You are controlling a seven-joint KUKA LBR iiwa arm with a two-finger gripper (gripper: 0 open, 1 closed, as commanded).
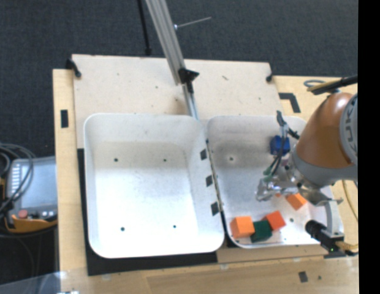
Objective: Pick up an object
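Gripper lowered into the right bin, approach step judged in hand.

The gripper [269, 185] is seen above the blocks; nothing is seen held. An orange block [241, 226] and green block [261, 230] lie at the right bin [239, 133] front wall; descent onto one is judged needed.

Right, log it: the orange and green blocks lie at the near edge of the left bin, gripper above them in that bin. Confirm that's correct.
Not quite: the bin is wrong. The camera view shows the orange block and the green block at the near edge of the right bin, not the left bin. The gripper is above them in that bin, as stated.
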